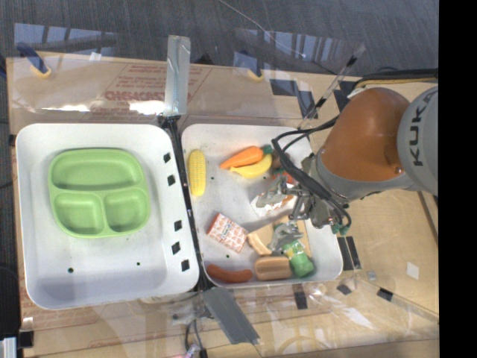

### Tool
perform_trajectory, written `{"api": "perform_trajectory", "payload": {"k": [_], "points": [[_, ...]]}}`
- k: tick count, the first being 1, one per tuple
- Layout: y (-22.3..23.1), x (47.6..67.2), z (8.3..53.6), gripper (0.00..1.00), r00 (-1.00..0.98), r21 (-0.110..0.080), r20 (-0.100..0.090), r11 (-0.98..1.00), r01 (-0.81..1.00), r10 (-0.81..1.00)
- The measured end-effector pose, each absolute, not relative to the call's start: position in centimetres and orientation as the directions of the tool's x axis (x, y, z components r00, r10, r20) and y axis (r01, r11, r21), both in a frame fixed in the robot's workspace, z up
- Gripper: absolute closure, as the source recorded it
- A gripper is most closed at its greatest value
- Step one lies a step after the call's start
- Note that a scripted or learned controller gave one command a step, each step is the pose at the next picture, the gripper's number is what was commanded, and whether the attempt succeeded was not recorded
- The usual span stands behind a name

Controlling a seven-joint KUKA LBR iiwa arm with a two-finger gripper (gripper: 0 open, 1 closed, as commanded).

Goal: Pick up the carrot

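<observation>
Leftmost, one of the two white bins, the left bin [45, 274], holds a single green divided plate [99, 192] with three compartments, lying flat toward the bin's upper half. A strip of grey tape [177, 77] runs up from the seam between the bins.

The right bin [223, 136] carries everything else. Nearest the seam is one corn cob [197, 172], lying lengthwise along the bin's left wall. Below it sits one small red-and-white box [226, 232], and at the bottom edge one reddish sausage [229, 274]. Right of the sausage is one hot-dog bun [271, 267], with a pale wedge like cheese [258, 242] just above it and one green piece [300, 262] touching the bun's right end.

The one carrot [242, 157] lies in the upper middle of this bin, tip pointing left, touching a yellow banana [254, 170] just beneath it.

The gripper [287, 203] hangs over the bin's right half, below and right of the carrot and apart from it; whether its fingers are spread or closed I cannot tell amid the cables. The arm [365, 144] reaches in from the right.
</observation>
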State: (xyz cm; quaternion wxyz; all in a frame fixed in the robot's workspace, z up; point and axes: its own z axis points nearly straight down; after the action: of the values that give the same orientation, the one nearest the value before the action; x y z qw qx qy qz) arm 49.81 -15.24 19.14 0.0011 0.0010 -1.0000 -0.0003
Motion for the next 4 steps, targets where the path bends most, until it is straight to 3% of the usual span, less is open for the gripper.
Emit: {"api": "perform_trajectory", "payload": {"k": [1,2,3,4], "points": [[-18.4,56.1,9.6,0.0,-0.998,0.0,-0.002,0.998,0.061,0.061],[-21.0,61.3,19.8,0.0,-0.964,-0.001,-0.009,0.964,0.264,0.264],[-13.6,63.9,12.9,0.0,-0.984,0.004,0.005,0.984,0.179,0.179],[-12.1,64.8,9.2,0.0,-0.993,0.001,0.002,0.993,0.117,0.117]]}}
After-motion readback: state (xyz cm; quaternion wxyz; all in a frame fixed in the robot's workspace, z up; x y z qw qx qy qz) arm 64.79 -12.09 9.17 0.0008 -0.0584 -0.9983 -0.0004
